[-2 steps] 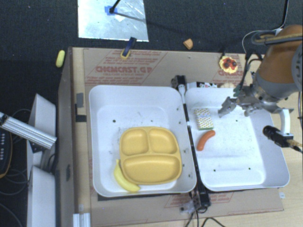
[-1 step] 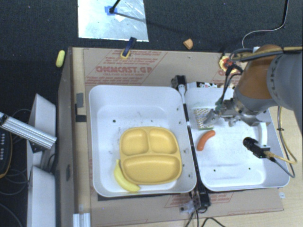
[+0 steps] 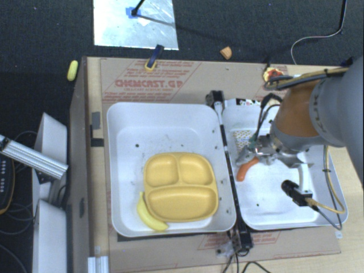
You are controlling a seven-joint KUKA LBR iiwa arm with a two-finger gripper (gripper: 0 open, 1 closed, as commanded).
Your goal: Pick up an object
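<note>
My gripper [image 3: 254,152] hangs low in the right bin [image 3: 267,218], near its left wall, with the grey wrist and orange band rising behind it to the right. How my grip is set there I cannot tell; the metal at the tip is too small and crowded to read. Just under and in front of the tip lies the carrot [image 3: 244,169], a short orange piece slanting down toward the left. It looks to be touching or just beside my tip, yet I cannot see it clamped, so I count nothing as held.

To do this step well, I judge I should come down square over the carrot's middle, close across its narrow width and not along its length, and lift only once it is firmly seated. The wall close by may block one side, so I would keep clear of it. A rounded piece like this may roll or squirt out.

In the left bin [image 3: 122,118] sit a yellow tray [image 3: 181,186] and a banana [image 3: 148,215] against its lower left edge.
</note>
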